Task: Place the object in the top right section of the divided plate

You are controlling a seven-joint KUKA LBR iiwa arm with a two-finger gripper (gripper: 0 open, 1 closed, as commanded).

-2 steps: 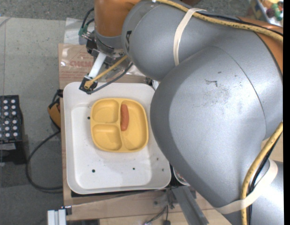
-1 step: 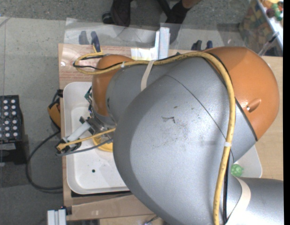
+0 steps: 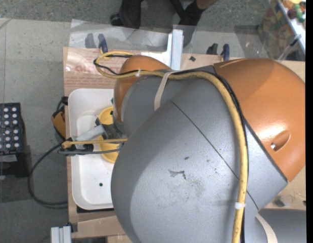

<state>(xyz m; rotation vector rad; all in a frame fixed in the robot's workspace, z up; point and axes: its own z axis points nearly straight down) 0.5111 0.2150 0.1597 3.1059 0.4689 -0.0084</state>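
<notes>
Low over the white bin (image 3: 78, 103), my claw (image 3: 108, 130) sits beside a yellow piece (image 3: 104, 118), apart or together I cannot tell behind my arm (image 3: 196, 161); I judge placing is in hand, next needing a release over the plate's top right section.

Black crate (image 3: 7, 129) stands left of bench (image 3: 78, 59).

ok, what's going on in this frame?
The grey-and-orange arm is reaching across from the right and blocks most of the view. Its pincer is down in the white bin on the left, largely hidden under the arm's own bulk. Some yellow pieces show in the bin right beside it. Whether it holds anything, and where the plate's sections lie, can't be told from this angle.
</notes>
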